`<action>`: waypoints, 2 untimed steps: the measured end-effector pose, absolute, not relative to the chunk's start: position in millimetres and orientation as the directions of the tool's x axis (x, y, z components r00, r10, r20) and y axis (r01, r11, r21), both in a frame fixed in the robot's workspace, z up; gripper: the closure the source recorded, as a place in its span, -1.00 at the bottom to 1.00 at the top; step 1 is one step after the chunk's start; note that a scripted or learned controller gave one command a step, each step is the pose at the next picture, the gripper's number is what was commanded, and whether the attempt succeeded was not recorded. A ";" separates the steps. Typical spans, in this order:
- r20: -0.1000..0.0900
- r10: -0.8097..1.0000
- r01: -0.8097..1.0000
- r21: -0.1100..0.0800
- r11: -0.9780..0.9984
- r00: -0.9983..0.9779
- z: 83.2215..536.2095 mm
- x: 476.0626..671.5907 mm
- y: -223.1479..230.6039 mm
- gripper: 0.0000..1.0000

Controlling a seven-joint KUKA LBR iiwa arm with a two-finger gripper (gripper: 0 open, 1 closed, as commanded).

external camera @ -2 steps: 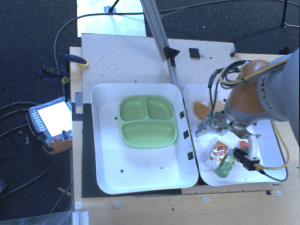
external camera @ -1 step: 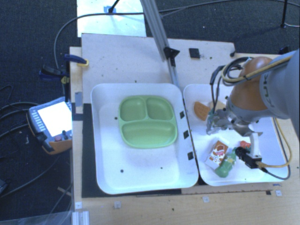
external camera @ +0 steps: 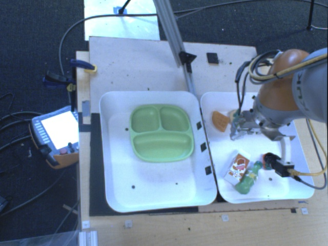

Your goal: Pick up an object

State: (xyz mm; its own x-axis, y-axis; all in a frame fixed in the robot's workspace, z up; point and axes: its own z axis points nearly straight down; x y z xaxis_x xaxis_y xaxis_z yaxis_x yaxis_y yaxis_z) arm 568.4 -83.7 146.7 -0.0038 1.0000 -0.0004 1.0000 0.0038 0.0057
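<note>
My gripper hangs low over the upper left part of the right bin, at the end of the grey and orange arm that comes in from the right. Just to its left, an orange wedge-shaped object lies on the bin floor, very close to the gripper. Nearer the front of the same bin lies a small red and white carton, with a green bottle-like object against its right side. A small red and green item lies to the right of the carton.
The left bin holds a green divided plate in its upper middle. A metal pole slants over the bench behind the bins. Cables and a black connector trail over the right bin's right side. A handheld pendant lies on the floor at left.
</note>
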 end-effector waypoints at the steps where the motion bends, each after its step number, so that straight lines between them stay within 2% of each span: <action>1: -0.001 1.000 1.000 0.006 0.004 -0.004 191.0 571.5 -87.6 1.00; 2: -0.001 1.000 1.000 0.009 0.006 -0.006 254.4 578.4 -85.6 1.00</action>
